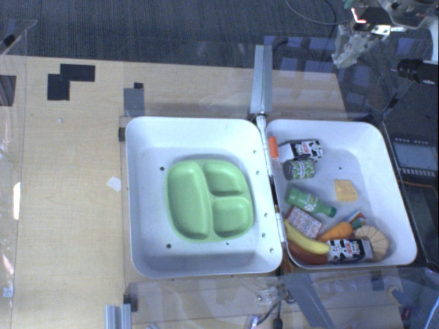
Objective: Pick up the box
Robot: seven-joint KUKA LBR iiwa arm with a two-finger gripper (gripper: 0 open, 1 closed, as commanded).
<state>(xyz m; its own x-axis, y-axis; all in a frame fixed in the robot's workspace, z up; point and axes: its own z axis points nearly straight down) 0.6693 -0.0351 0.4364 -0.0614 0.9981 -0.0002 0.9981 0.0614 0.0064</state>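
A small pinkish patterned box point(303, 221) lies flat in the right bin point(384, 149), near its front left. It is wedged between a green bottle point(310, 202) and a banana point(305, 240). Two black-and-white cartons also lie in that bin, one at the back point(304, 149) and one at the front point(345, 251). My gripper point(348, 49) hangs high beyond the back edge of the right bin, far from the box, with nothing seen in it.
The right bin also holds a green can point(300, 169), a yellow cheese wedge point(346, 191), a carrot point(336, 232), a bread piece point(374, 237) and an orange item point(272, 147). A green divided plate point(209, 201) sits in the left bin point(144, 184).
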